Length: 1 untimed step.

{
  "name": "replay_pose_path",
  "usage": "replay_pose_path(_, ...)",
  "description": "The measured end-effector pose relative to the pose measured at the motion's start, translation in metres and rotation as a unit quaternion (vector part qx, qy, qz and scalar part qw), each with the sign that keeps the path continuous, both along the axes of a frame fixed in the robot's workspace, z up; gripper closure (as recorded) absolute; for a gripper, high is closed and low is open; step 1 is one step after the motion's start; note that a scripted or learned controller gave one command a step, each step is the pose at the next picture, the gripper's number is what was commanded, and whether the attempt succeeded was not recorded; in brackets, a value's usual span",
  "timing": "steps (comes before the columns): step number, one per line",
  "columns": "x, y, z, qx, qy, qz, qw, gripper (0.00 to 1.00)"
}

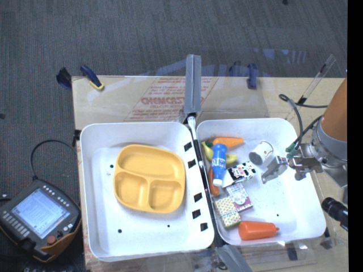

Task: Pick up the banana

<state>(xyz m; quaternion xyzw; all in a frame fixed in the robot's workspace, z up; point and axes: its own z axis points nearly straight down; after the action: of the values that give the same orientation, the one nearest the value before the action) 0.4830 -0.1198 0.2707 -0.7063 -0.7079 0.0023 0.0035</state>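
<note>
the small yellow banana [207, 151] lies across the bin, left of the fingers [272, 170]; their state i cannot tell.

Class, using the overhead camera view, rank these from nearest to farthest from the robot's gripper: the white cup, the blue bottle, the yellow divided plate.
1. White cup: right bin, just left of the gripper.
2. Blue bottle: right bin, near the divider.
3. Yellow plate: left bin, farthest.

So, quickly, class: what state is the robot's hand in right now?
Hand: over the right bin, holding nothing visible; open or shut cannot be told.
</note>
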Motion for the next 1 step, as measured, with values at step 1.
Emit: replay_pose_path(1,0.0249,0.0132,-0.157,0.0008,0.0,0.026,0.9997,0.0)
